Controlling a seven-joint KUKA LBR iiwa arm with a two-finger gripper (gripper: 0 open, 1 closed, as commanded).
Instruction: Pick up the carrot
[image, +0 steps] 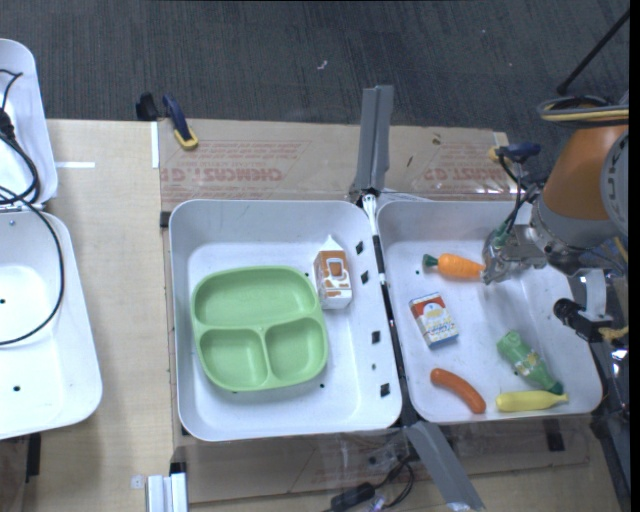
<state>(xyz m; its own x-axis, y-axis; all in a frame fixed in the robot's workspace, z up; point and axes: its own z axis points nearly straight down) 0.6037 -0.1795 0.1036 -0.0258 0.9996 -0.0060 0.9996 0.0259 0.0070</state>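
A single fixed camera is mounted above the bench (100, 140) and looks down at a slant — floor occupies the top of the frame, the bench's near edge the bottom. Range is moderate: the left bin (185, 300) sits at centre, the right bin (590, 385) at centre right. The arm (590, 175) enters at the upper right edge.

Arm (590, 180) cut off at right edge; gripper (497, 262) too small/blurred to read, carrot (458, 266) end beside it.
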